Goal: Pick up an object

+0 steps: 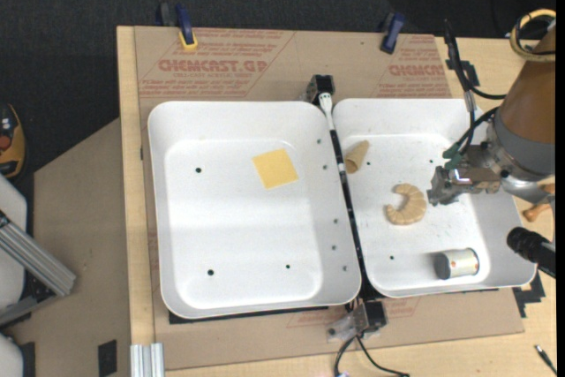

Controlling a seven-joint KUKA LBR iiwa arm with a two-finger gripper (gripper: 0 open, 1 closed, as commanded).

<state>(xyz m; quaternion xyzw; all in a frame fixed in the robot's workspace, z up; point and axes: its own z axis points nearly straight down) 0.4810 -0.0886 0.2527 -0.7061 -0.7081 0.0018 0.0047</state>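
Note:
In the right bin (388, 124) lie a tan croissant (406, 204) near the middle, a small tan cone-like piece (356, 156) by the left wall, and a silver cylinder (455, 263) near the front edge. A yellow square slice (275, 168) rests flat in the left bin (177, 190). My gripper (444, 186) hangs over the right bin, just right of the croissant and close to it, with nothing seen between its fingers.
The arm (530, 119) comes in over the right bin's right side. A black divider with clips (340, 190) runs between the bins. Blue clamps (185, 26) hold the cardboard base at the back.

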